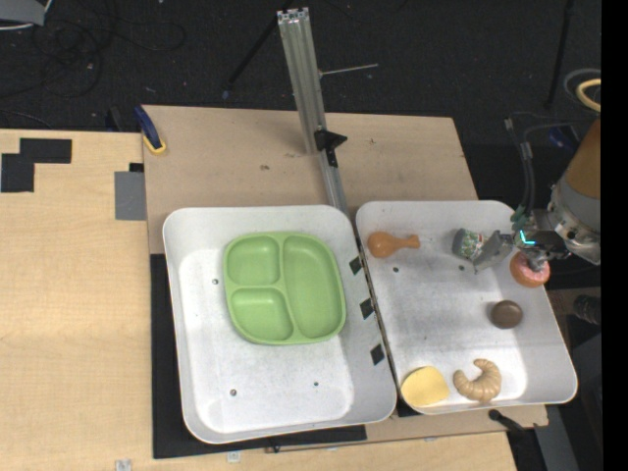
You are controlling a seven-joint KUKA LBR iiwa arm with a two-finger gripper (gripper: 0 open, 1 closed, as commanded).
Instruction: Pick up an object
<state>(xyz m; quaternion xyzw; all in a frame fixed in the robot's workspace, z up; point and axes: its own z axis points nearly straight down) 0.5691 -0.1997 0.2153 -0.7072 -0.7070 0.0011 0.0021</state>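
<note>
The desk (294,155) carries two shallow white bins side by side. The left bin (196,381) holds a green divided plate (285,287), which lies in its upper half, nearer the inner wall. The right bin (442,292) holds all the small things.

My arm (584,180) comes in over the right edge of the right bin, near its upper right corner. My hand (525,238) hangs just inside that edge. If it is spread or pressed together I cannot tell, because the parts are too small and dark here. I see nothing pinched in it.

Just below my hand, touching it or nearly so, is a round orange-red piece (531,271) at the bin's right wall. Just left of my hand lies a small grey-green object (469,244), near the upper edge of the bin. Further left, close to the upper left corner, lies an orange drumstick shape (391,244). Below my hand, well apart from it, a brown ball (506,313) rests near the right wall. Along the lower edge lie a tan croissant (478,381) and, just beside it on the left, a yellow round piece (425,388).
</note>
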